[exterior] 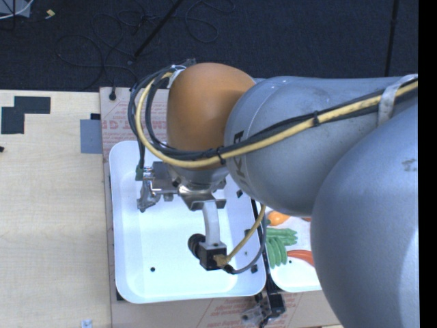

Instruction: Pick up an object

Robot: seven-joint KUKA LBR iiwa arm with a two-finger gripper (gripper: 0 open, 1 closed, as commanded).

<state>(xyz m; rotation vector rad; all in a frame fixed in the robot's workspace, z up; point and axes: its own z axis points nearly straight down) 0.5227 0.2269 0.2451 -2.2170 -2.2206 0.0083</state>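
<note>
My gripper (146,198) hangs below the orange wrist band over the far left part of the left white bin (136,279). The wrist covers most of it, and no object shows in it. In the right bin (293,283), partly hidden by the arm, lie a small orange piece (276,218), a green leafy toy (280,244) and an orange-red carrot-like piece (301,257). These sit well to the right of the gripper.
The grey arm (328,156) spans the right bin and much of the left one. A tiny dark speck (153,270) lies on the left bin's floor. A pale wooden bench (48,217) stretches to the left, with dark grey patches near its far edge.
</note>
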